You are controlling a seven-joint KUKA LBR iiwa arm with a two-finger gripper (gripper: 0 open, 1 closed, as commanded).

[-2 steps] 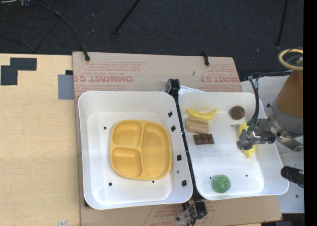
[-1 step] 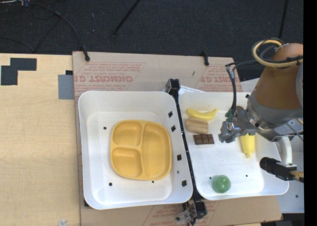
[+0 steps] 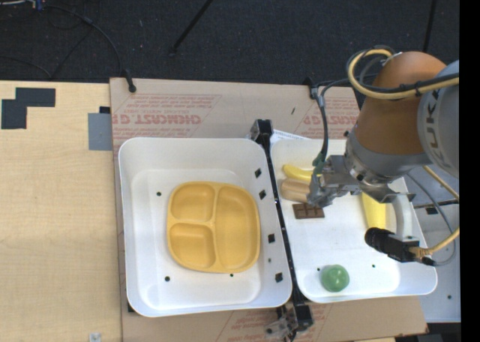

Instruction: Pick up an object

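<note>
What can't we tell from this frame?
- Hand, camera view: the wrist above covers it, so what it grips, if anything, is unclear.
- Banana: its right end is hidden by the arm.
- Brown block: too small to identify.
- Yellow object: partly under the arm, shape unclear.

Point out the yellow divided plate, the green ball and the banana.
yellow divided plate [image 3: 214,226], camera view, centre where the dividers meet.
green ball [image 3: 335,278], camera view, middle of the ball.
banana [image 3: 297,172], camera view, middle of the visible part.
</note>
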